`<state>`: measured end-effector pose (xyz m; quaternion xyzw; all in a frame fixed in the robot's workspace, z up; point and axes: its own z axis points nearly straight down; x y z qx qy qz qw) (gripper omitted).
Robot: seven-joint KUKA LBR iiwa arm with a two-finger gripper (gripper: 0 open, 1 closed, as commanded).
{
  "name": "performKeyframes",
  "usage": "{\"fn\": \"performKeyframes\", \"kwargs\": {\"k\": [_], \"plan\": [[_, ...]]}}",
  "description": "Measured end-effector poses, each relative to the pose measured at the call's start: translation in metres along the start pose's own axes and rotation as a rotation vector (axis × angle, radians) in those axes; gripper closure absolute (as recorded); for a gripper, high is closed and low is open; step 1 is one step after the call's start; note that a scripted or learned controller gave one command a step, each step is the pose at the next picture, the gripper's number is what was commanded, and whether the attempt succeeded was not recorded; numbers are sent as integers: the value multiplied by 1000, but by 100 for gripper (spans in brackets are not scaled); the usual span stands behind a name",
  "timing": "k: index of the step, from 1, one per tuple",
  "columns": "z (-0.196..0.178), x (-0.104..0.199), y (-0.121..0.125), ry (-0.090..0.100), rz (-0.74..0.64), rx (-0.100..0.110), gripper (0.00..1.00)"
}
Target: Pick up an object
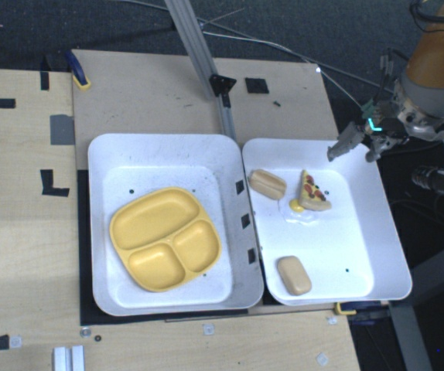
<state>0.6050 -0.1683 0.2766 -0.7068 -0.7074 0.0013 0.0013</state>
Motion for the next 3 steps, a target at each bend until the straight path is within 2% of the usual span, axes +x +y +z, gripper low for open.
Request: {"fn": "performKeyframes", "kwargs": {"k": [1, 2, 3], "plan": [[-1, 0, 1, 0, 0, -2, 0], [45, 6, 4, 0, 0, 1, 0], [96, 9, -7, 0, 0, 1, 0]]}}
